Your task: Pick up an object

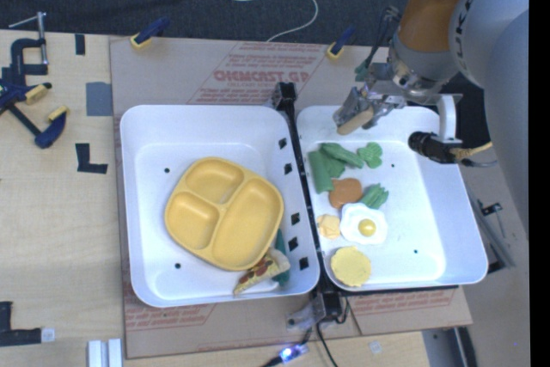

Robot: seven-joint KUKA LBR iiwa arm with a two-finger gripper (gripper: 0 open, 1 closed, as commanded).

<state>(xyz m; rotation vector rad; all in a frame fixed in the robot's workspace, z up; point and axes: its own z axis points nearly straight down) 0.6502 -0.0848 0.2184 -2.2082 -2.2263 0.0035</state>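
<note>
Pincer (355,118), open/shut unclear, above right bin (447,236) back edge; toy food (348,193) crowding bin's left.

Bench (60,185) w/ 2 bins (137,185)

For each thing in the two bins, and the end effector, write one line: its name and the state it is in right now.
Yellow divided plate: lying right way up in the left bin.
Pizza slice: flat, tucked against the plate's near edge.
Green vegetables: loose in the right bin.
Fried egg: flat, yolk up.
Yellow disc: flat, near the front wall.
End effector: above the right bin's far edge, holding nothing visible.
</note>
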